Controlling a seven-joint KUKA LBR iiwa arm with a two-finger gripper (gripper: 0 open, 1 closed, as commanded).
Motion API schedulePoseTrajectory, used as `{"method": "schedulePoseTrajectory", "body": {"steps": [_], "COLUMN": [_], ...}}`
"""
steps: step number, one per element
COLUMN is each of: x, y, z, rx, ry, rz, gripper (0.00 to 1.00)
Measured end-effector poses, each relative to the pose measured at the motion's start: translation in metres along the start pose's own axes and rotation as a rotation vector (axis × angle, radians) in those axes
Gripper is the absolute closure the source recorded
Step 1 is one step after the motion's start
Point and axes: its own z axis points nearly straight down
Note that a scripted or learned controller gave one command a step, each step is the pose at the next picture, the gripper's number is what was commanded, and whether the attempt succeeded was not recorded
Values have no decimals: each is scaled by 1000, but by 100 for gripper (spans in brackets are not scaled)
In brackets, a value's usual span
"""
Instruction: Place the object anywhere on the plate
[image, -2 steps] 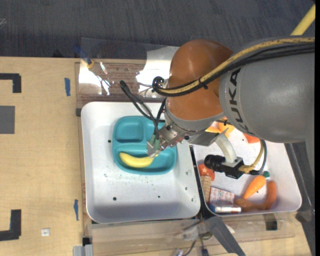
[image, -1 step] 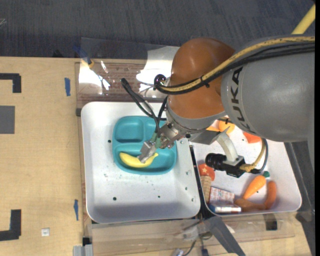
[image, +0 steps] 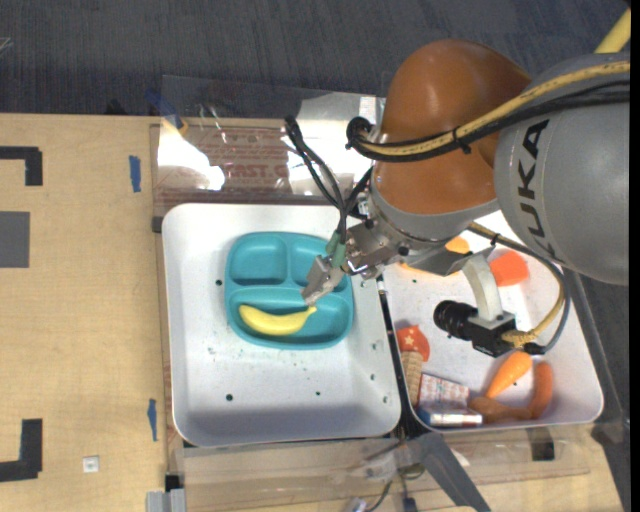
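A teal divided plate (image: 262, 262) sits in the left white bin (image: 200, 380). A yellow banana (image: 273, 319) lies flat in the plate's long front compartment. My gripper (image: 320, 284) hangs over the plate's right side, its tip right at the banana's right end. Whether it touches the banana is unclear from this angle. The arm's orange band and grey body cover the space above the right bin.
The right bin (image: 580, 390) holds an orange carrot (image: 508, 371), a brown sausage (image: 520, 402), a red fruit (image: 412, 342), a small printed box (image: 442, 389) and an orange-red item (image: 510, 266). The ridge between the bins runs just right of the plate.
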Motion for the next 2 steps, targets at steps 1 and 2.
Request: {"method": "schedulePoseTrajectory", "body": {"steps": [1, 2], "x": [-53, 16], "y": [-29, 40], "z": [-45, -25], "rx": [-2, 5], "ry": [-2, 1], "rz": [33, 131], "gripper": [0, 0]}}
